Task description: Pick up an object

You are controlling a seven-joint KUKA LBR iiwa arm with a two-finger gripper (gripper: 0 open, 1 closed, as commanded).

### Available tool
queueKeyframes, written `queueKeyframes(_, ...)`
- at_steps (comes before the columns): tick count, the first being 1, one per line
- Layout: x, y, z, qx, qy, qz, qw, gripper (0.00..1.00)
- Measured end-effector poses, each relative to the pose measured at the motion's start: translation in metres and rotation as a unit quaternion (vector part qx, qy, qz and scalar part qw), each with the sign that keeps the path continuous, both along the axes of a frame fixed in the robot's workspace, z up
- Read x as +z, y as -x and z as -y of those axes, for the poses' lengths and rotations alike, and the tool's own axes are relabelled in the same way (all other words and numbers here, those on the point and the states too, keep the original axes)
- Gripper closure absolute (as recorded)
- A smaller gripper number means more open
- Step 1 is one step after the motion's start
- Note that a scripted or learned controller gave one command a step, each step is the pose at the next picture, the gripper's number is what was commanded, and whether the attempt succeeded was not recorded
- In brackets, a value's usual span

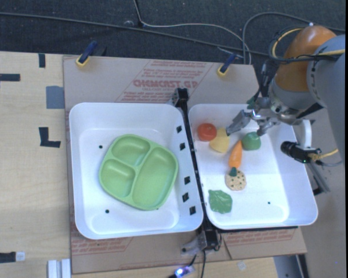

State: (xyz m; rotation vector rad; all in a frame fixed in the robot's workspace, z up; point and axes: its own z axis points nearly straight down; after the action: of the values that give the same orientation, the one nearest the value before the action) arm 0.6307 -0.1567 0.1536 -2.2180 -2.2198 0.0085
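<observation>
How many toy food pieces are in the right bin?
6, all in the right bin: red tomato, yellow piece, green piece under the tool, carrot, cookie, leafy green. The arm may hide more.

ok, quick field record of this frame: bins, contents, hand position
left bin: holds a green divided plate
right bin: holds six small items
items, far to near: red tomato, yellow piece, green pepper, orange carrot, speckled cookie, green leafy piece
hand: over the far part of the right bin, above the green pepper
grasp: nothing seen between its fingers
arm: reaches in from the right
</observation>
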Motion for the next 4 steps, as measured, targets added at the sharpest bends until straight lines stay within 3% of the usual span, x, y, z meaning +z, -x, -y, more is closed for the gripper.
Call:
queueKeyframes(1, -0.034, -0.006, -0.004, 0.001, 0.0027, 0.015, 0.9999, 0.00)
queueKeyframes(2, -0.066, -0.009, -0.004, 0.002, 0.0020, 0.008, 1.0000, 0.00)
queueKeyframes(3, -0.057, -0.007, -0.005, 0.001, 0.0006, 0.005, 1.0000, 1.00)
queueKeyframes(4, -0.002, -0.017, 0.000, 0.000, -0.0004, 0.005, 1.0000, 1.00)
